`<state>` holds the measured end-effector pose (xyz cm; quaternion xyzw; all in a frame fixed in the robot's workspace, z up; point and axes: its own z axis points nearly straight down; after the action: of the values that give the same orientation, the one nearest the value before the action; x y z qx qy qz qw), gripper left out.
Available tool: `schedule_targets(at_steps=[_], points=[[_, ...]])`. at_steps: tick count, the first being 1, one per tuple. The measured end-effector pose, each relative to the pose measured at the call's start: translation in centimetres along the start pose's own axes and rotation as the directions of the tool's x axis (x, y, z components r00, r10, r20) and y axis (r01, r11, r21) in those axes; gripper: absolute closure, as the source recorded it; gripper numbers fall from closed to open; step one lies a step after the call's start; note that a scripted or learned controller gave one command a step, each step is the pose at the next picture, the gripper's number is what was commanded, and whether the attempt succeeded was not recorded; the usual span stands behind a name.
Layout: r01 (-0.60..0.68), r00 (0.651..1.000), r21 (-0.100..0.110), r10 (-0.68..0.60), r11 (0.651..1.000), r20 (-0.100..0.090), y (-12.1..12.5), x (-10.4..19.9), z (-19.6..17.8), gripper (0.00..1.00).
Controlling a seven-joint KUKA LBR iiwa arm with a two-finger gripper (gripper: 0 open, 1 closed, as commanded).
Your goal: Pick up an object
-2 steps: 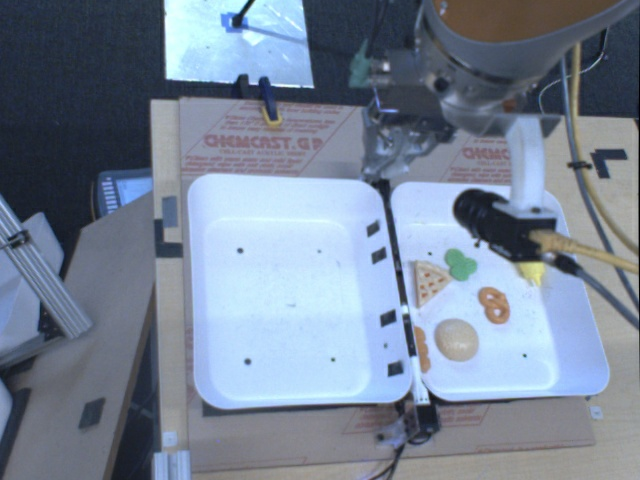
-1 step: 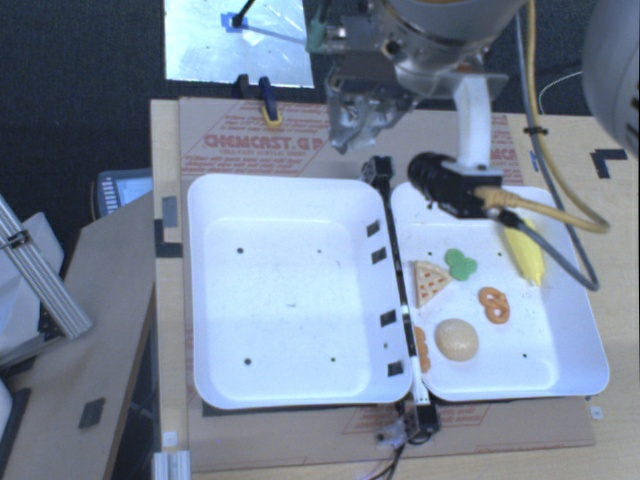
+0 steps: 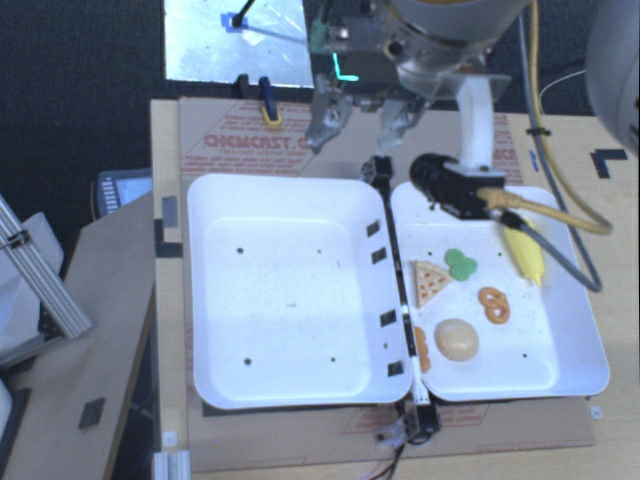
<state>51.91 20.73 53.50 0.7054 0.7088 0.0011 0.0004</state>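
Gripper (image 3: 362, 126) hangs above the far rim of the bins, near the divider; jaws spread wide, nothing between them. All objects sit in the right bin (image 3: 575, 363); the left bin (image 3: 215, 218) holds none.

Candidates: corn (image 3: 525, 251) at the far right, pizza slice (image 3: 430, 282) by the divider, green piece (image 3: 461, 263) just beside it, pretzel (image 3: 494, 305), roll (image 3: 457, 339) toward the near side.

Step in hand: choose a target and descend. Best bet is probably the corn: it stands apart from the others. Its long axis runs far-to-near, near end tilted slightly right, so turn the jaws to close across its narrow width and centre over the middle. It lies near the bin wall and the cable (image 3: 560, 223), so watch clearance there.

The pizza slice's tip seems to point toward the near side; it is flat and likely hard to pinch. The roll is round, with no clear axis.
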Motion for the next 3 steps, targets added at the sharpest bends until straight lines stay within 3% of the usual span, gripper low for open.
schedule_targets(at_steps=[1, 2, 3], points=[[0.002, 1.000, -0.003, -0.002, 1.000, -0.001, 0.0, 0.0, -1.2, 1.00], [-0.006, 1.000, -0.002, 0.006, 1.000, 0.002, 10.5, 0.6, 0.3, 1.00], [-0.005, 1.000, 0.019, 0.005, 1.000, 0.007, 6.9, 1.4, 22.2, 1.00]])
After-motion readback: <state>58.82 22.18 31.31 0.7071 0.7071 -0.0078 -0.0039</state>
